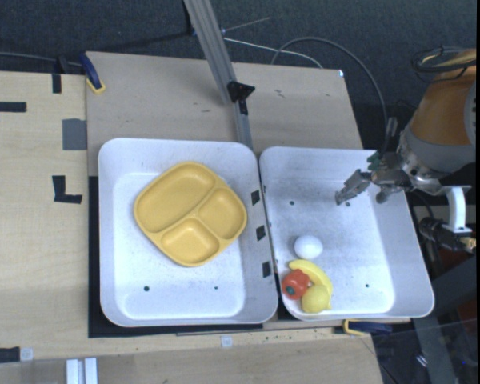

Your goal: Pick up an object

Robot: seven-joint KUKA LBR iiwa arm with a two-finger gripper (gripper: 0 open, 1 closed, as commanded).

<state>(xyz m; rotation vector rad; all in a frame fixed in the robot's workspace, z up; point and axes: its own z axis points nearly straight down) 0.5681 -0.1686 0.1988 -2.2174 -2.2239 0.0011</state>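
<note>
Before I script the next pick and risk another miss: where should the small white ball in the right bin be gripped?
Grip the small white ball across its middle, coming straight down. It is round and stands apart from the yellow banana nearer the camera.

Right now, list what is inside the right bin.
The right bin holds a white ball, a banana, a red item and a yellow lemon-like piece. The gripper hangs over its upper part. What the banana covers is hidden.

Arm reaching in from the right.
The pincer (362,192) points left, fingers spread apart with nothing between them.
</note>
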